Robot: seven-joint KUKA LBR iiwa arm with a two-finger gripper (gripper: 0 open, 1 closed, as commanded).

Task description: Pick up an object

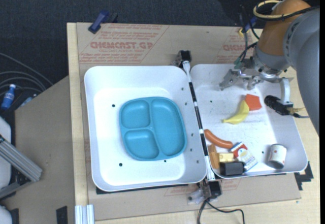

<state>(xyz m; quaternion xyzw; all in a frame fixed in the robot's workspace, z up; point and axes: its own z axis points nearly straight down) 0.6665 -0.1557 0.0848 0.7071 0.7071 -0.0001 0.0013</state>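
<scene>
My gripper (237, 82) hangs over the far part of the right bin (292, 134), open, with nothing between its fingers. Just in front of it and to its right lie an orange block (253, 102) and a yellow banana (238, 114), which touch each other. Nearer the front left of that bin an orange-red sausage (218, 139) lies aslant. A small red and white carton (242, 153), a black block (232, 168) and a brown piece (215, 158) crowd the front corner. A white cup (277, 154) lies on its side at the front right.
The left bin (101, 91) holds a blue divided plate (152, 127). A black clip (184, 57) sits where the bins meet at the back. The grey arm with its orange band (284, 20) comes in from the upper right, above the right bin's far edge.
</scene>
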